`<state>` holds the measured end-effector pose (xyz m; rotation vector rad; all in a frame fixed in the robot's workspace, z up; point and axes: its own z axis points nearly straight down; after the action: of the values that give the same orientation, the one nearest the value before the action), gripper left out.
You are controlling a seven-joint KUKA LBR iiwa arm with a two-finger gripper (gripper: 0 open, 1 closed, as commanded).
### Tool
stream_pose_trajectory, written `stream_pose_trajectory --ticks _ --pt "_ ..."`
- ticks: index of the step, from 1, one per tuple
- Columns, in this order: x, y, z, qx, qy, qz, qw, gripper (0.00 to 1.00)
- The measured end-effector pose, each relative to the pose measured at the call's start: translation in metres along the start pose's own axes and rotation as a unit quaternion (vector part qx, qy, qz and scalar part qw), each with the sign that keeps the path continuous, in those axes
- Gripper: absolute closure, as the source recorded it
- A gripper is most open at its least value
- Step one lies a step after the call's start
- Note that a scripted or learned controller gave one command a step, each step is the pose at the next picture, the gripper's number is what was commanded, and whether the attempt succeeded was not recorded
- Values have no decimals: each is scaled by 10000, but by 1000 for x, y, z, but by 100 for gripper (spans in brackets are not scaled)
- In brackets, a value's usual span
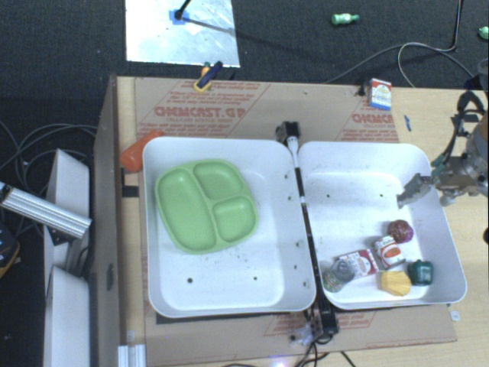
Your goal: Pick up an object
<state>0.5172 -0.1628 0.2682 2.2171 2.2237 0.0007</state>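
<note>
white bins (183,297) | pale green divided plate (205,205) | dark red ball (399,231) | yellow block (396,283) | dark green cube (420,271) | red-and-white packet (388,251) | grey gripper (417,188)

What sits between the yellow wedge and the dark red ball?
In the camera view, a small red-and-white packet lies between the yellow wedge and the dark red ball.

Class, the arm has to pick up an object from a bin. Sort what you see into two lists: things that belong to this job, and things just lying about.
Belongs to the job:
tool
right bin
dark red ball
yellow block
green block
crumpled packet

Just lying about:
green divided plate
small box
green bottle
</note>
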Motion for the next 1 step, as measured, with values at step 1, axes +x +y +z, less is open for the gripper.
stream_pose_trajectory --ticks 1 --pt "-30 26 97 10 4 8 10000 0"
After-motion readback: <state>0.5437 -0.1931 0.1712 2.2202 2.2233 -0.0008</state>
